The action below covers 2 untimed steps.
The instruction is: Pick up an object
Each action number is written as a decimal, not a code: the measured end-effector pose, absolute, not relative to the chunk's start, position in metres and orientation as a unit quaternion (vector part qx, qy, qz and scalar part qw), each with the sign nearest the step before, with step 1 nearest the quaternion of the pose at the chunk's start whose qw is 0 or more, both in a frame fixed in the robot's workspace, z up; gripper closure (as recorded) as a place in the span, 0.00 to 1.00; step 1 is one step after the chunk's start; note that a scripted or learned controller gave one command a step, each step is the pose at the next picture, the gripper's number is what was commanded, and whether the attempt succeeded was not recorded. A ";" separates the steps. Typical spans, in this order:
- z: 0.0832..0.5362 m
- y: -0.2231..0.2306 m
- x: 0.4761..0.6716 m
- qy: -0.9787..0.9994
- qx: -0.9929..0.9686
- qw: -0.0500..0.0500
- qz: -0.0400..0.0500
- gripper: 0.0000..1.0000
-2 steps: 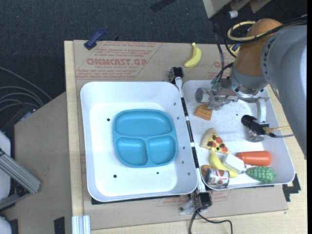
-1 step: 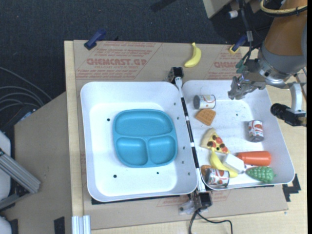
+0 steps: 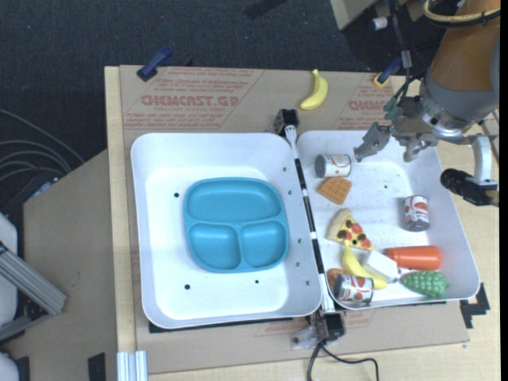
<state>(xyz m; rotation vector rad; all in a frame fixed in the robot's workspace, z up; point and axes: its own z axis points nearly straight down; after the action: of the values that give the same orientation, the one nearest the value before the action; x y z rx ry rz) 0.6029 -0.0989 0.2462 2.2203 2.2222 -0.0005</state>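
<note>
My gripper (image 3: 394,144) hangs over the back of the right bin (image 3: 464,236), its two fingers spread apart with nothing between them. Below and left of it lies a small can (image 3: 333,165) on its side, with a waffle piece (image 3: 336,189) just in front. Further forward lie a pizza slice (image 3: 349,230), a banana (image 3: 355,267), a carrot (image 3: 413,255), green grapes (image 3: 425,282) and another can (image 3: 353,288). A red-labelled can (image 3: 415,212) stands toward the bin's right side.
The left bin (image 3: 151,213) holds a blue divided plate (image 3: 235,223). A second yellow banana (image 3: 314,92) lies on the cardboard behind the bins. The arm's orange band (image 3: 468,30) rises at the upper right.
</note>
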 end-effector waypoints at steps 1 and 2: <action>0.166 -0.119 0.638 0.707 0.707 -0.001 -0.001 0.00; 0.101 -0.097 0.661 0.707 0.707 0.000 0.000 0.00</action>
<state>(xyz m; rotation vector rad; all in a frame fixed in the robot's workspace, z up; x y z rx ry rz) 0.6614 -0.0973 0.1008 2.2213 2.2218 -0.0005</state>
